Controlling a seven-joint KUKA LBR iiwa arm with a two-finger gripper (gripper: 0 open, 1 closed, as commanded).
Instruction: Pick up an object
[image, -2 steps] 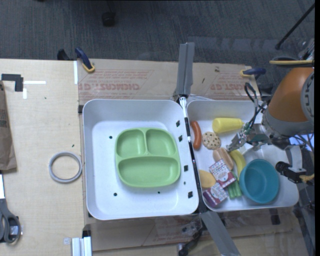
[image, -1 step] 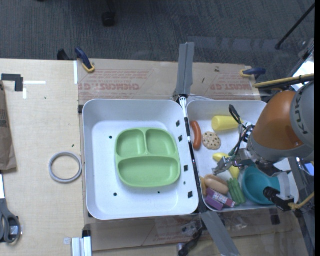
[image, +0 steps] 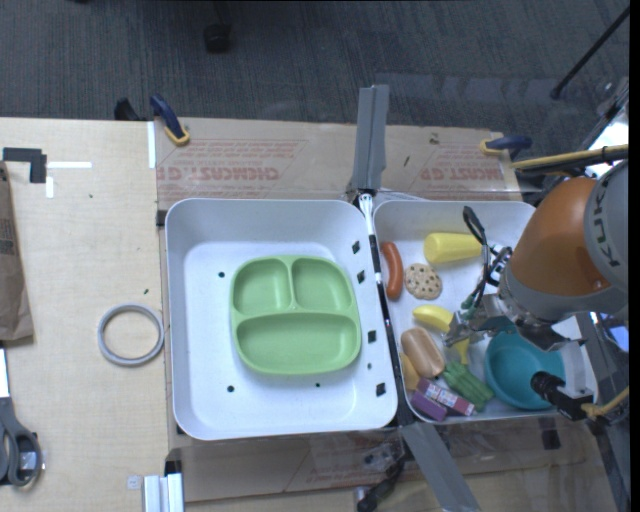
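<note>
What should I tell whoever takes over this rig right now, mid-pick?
End effector: low in the right bin, among the toys beside the yellow piece; nothing visibly held.
Right bin items: corn, cookie, sausage, hot dog bun, green vegetable, purple item, teal bowl.
Left bin: green divided plate.
Done: arm is positioned over the pile.
Left: secure a grasp and lift one object.

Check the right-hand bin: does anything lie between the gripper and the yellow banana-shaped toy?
Nothing visible does. The gripper hangs just right of the yellow banana-shaped toy, with bare white bin floor between them. The brown bread-roll toy lies below, out of the line.
</note>
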